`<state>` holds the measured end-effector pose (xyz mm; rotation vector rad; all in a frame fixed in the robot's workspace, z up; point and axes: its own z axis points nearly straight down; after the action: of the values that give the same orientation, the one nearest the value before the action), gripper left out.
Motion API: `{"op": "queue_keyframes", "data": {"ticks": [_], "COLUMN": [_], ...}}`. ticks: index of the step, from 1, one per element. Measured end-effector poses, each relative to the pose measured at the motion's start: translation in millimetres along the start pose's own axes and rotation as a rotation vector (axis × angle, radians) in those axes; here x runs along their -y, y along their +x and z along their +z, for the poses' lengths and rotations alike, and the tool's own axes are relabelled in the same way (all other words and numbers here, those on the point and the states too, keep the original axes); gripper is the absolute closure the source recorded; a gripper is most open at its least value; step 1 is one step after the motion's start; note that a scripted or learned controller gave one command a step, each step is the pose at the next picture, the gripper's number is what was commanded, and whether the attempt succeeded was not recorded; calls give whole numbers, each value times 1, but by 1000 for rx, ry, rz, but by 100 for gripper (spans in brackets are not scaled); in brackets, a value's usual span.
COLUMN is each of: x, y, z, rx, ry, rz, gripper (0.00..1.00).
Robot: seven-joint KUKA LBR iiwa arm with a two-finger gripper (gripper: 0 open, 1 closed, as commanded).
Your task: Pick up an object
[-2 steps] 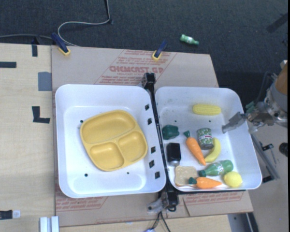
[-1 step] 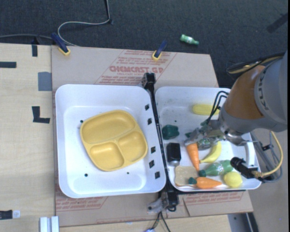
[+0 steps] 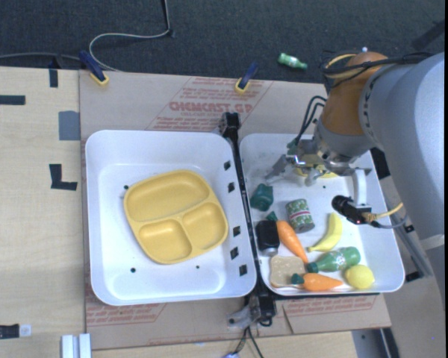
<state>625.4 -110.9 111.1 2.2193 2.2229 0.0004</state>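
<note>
Closest to you, the small carrot point(image 3: 321, 281) lies far below the tool point(image 3: 313, 164). You'd find the green can point(image 3: 300, 215) just below it easier: light, stiff, slick toy plastic, so pinch across its middle. Tool state? Honestly can't tell.

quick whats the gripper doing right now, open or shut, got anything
gripper: in the right bin, low over its upper end; open or shut cannot be told from this view, and nothing is seen held.
</note>
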Motion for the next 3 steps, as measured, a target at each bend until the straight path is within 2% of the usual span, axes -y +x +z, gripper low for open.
{"op": "queue_keyframes", "data": {"ticks": [1,2,3], "x": [11,-44,63], "y": [-97,-65,-40], "z": [-59,9,-30], "rx": [3,8,0], "ry": [0,-21,2], "rz": [3,-2,1], "gripper": [0,0,0]}}
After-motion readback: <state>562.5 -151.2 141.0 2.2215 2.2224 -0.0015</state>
